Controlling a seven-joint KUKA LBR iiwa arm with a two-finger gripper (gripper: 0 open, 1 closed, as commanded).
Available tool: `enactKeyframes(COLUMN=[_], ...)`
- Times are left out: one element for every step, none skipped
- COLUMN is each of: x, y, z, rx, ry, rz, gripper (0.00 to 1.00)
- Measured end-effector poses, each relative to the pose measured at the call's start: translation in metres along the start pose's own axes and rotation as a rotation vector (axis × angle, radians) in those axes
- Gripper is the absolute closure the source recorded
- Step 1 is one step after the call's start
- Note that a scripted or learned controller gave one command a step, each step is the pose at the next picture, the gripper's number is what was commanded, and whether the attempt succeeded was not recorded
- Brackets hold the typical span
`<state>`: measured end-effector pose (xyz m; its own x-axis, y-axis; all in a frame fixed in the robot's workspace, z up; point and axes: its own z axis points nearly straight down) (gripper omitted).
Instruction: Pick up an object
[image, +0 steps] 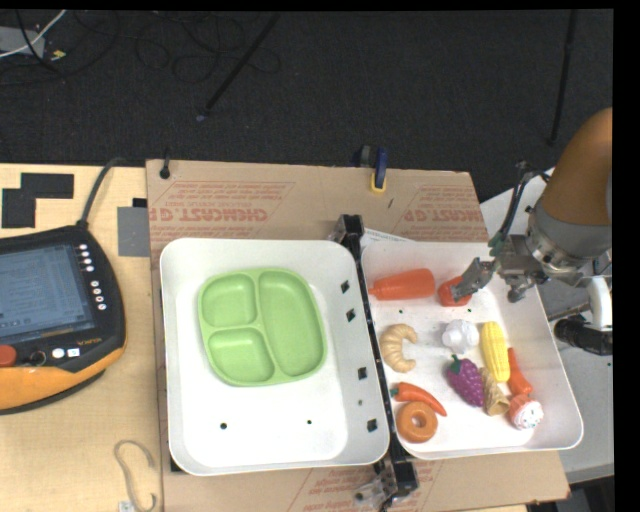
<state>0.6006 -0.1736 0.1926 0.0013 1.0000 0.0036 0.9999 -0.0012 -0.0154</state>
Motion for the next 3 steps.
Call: enactKeyframes(x=[0.0, 0.004, 0.007], y=[0.003, -0.001, -0.001], z=[-0.008, 0.056, 0.109], rx=[-0.013, -0.008, -0.009], ry=[-0.002, -0.001, -0.002], rz=[-0.002, -0.003, -0.003], gripper=[0.0, 0.0, 0.0])
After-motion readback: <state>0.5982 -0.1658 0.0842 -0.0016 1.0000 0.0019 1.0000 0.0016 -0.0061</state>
